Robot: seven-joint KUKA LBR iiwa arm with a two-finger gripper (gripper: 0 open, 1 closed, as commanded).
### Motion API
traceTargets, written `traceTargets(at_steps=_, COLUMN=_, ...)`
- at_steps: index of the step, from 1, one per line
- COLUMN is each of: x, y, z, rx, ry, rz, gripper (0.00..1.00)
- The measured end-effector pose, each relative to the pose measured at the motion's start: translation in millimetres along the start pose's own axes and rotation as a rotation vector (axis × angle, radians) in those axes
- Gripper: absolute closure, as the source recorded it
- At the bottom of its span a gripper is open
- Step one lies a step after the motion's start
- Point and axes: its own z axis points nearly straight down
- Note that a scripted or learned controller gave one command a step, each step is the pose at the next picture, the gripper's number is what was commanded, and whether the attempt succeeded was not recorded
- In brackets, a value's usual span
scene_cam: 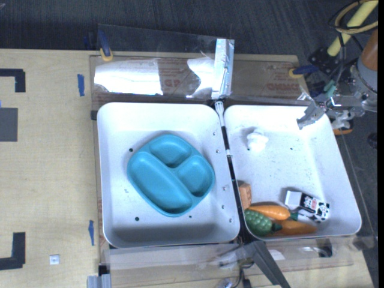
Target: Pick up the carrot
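Observation:
The carrot (pixel 270 211), an orange tapered piece, lies near the front edge of the right bin (pixel 336 161), among a cluster of toys. A second orange piece (pixel 298 227) lies just in front of it, and a bumpy green item (pixel 258 222) touches its left end. My gripper (pixel 324 119) hangs over the bin's far right corner, well behind the carrot. Its fingers are spread apart with nothing between them.
A white and black toy (pixel 309 204) sits right of the carrot and a brown block (pixel 244 192) behind its left end. A small white lump (pixel 257 140) lies at the bin's back. The left bin (pixel 114 161) holds a blue divided plate (pixel 171 174).

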Motion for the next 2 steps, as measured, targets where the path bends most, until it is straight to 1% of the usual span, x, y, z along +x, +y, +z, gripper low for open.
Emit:
traceTargets(at_steps=1, x=43.5, y=-109.8, z=92.6, rx=0.005, ry=0.001, rz=0.21, gripper=0.0)
traceTargets(at_steps=2, x=65.2, y=-107.7, z=183.3, rx=-0.007, ry=0.001, rz=0.107, gripper=0.0)
